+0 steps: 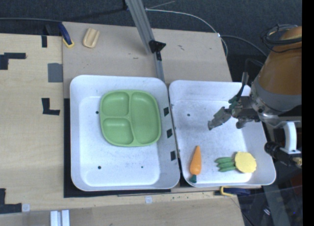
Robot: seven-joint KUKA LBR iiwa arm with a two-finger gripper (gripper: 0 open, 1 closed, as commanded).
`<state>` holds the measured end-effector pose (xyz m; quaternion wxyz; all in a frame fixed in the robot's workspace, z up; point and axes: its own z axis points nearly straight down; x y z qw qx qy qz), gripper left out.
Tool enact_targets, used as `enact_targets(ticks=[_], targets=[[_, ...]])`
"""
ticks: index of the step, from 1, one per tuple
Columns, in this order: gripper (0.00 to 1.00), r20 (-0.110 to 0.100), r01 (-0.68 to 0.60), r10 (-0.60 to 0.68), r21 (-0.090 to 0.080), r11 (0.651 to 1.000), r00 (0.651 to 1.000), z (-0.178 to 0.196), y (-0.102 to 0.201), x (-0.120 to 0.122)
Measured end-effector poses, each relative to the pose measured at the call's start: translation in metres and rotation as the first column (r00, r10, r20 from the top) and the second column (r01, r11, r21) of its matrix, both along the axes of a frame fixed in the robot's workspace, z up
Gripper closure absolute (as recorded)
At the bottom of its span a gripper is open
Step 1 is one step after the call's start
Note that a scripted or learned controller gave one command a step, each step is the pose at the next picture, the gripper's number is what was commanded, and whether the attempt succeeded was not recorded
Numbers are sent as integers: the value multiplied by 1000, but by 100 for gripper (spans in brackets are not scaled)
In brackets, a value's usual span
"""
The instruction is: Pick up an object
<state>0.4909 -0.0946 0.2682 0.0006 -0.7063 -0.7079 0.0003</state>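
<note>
Bench front edge (pixel 147 201): pale wood, running along the near side below both bins.
Carrot (pixel 196 160): orange toy, lying upright-on-view along the near left part of the right bin, green tip toward the front wall.
Green pod (pixel 225 163): small green toy vegetable on the same bin floor, to the right of the carrot and touching the yellow piece.
Yellow piece (pixel 245 162): round yellow toy, near the bin's front right corner, just beside the green pod.
Right bin (pixel 196 92): shallow, white, speckled floor; holds the three toys along its near side.
Gripper (pixel 217 120): dark fingers pointing left over the middle of the right bin, well apart from the carrot, green pod and yellow piece; nothing shows between the fingers. How far apart the fingers stand cannot be told from this angle.
Arm (pixel 280 80): grey with orange band, entering from the right over the bin's right wall.
Left bin (pixel 86 171): white, beside the right bin.
Green plate (pixel 130 117): three-compartment tray lying flat in the left bin's far half.
Far bench: a tan block (pixel 91 38) and a metal post (pixel 140 14).
</note>
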Motion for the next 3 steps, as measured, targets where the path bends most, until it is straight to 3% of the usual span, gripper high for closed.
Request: enact_targets(ticks=[1, 3], targets=[[0, 0, 0, 0, 0, 1000, 1000, 0, 0, 0], [0, -6, 1, -1, 1, 1000, 1000, -110, 2, 2]])
